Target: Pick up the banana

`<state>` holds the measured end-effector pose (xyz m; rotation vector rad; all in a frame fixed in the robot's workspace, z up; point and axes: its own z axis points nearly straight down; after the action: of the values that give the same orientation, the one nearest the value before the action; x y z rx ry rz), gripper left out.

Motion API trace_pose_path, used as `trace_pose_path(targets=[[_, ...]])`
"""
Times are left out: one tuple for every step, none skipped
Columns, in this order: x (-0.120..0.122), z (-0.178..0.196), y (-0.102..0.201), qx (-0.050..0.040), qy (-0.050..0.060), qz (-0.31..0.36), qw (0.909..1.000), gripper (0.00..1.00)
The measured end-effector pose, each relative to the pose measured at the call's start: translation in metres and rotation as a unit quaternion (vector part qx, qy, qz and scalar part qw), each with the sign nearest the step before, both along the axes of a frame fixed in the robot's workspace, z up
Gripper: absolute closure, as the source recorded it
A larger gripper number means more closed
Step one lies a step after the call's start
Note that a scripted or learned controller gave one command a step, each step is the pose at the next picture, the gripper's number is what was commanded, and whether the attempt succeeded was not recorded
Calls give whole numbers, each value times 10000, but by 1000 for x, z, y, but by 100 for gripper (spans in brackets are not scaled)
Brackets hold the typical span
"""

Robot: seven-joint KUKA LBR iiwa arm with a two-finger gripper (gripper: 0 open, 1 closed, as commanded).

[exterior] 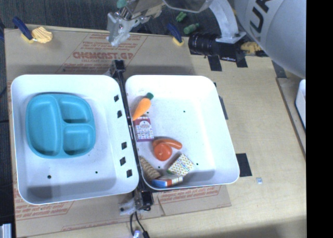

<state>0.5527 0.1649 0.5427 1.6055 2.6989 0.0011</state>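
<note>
Two white bins side by side on the bench. My gripper [119, 28] hangs over the brown cardboard past their far edges, about in line with the seam between them; open or closed, I cannot tell, and it holds nothing.

The left bin [21, 128] carries a blue divided tray [60, 124]. In the right bin [208, 122], along its left edge from far to near: carrot [141, 106], small carton [143, 128], wafer [150, 168]. A patterned packet [181, 165] and a tube [167, 182] lie by the near edge.

Banana not certain. Closest match is a curved orange piece [169, 143] left of the bin's middle, touching a red-orange ball [162, 152]. Its long axis runs left to right, the right tip dipping toward the near edge.
</note>
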Motion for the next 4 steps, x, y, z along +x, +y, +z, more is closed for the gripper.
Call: trace_pose_path(targets=[[22,-153,33,-13,29,555,9985,100],[22,-141,33,-17,17,581,9983,100],[22,-131,34,-25,20,613,9981,100],[22,-131,34,-25,22,613,9981,0]])
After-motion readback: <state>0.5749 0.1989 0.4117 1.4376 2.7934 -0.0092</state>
